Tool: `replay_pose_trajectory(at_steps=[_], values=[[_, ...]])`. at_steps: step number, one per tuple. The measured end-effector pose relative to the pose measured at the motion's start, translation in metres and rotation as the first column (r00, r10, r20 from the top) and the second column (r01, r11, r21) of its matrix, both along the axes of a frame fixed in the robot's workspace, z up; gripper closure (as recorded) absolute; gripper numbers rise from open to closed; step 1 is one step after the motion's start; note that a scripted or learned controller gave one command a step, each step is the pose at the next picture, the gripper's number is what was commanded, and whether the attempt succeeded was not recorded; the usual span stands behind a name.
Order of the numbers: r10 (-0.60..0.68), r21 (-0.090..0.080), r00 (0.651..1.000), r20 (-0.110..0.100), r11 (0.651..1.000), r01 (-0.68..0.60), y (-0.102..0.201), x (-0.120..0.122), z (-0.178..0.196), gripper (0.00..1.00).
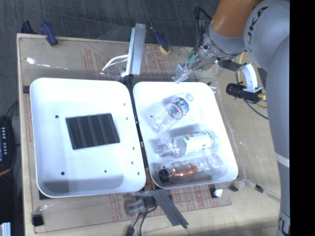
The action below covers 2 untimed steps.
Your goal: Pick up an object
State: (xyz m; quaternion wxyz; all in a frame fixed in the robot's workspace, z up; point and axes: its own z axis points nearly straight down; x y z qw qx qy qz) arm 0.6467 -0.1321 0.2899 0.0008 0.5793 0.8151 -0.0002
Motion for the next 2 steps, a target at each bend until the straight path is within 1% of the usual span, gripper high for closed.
replay_pose_trajectory(at_steps=[1, 2], values=[[0.001, 0.000, 1.000, -0.001, 1.000, -0.001, 0.000, 0.000, 0.000, 0.00], [-0.015, 0.001, 1.000, -0.004, 1.000, 0.015, -0.020, -0.014, -0.080, 0.00]])
